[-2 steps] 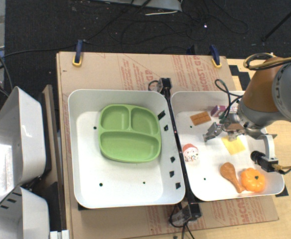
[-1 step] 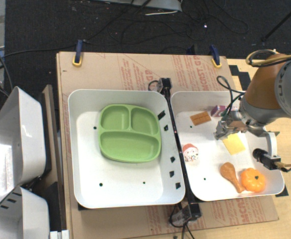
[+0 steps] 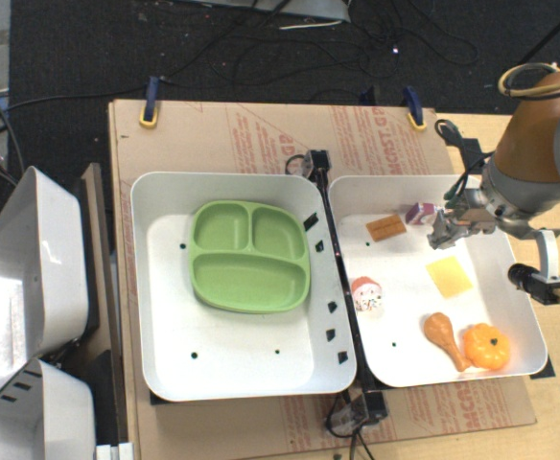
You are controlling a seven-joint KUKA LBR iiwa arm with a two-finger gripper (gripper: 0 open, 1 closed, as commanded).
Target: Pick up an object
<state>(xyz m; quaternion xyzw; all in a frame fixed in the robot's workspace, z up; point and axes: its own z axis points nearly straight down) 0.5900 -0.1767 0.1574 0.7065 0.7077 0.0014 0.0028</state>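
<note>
While jaws [image 3: 445, 235] hover, yellow slice [image 3: 450, 277] just below

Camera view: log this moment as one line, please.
gripper: over right bin, nothing visibly held | nearest: yellow slice, purple item | green tray: left bin

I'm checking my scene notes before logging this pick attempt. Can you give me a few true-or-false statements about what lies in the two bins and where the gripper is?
1. The green divided plate lies in the left bin. True.
2. The orange pumpkin sits in the same bin as the green divided plate. False: it is in the right bin, near its front right corner.
3. The gripper is over the right bin's far part, above the yellow slice. True.
4. The drumstick lies at the far edge of the right bin. False: it lies near the front, just left of the orange pumpkin.
5. The brown cracker lies left of the gripper. True.
</note>
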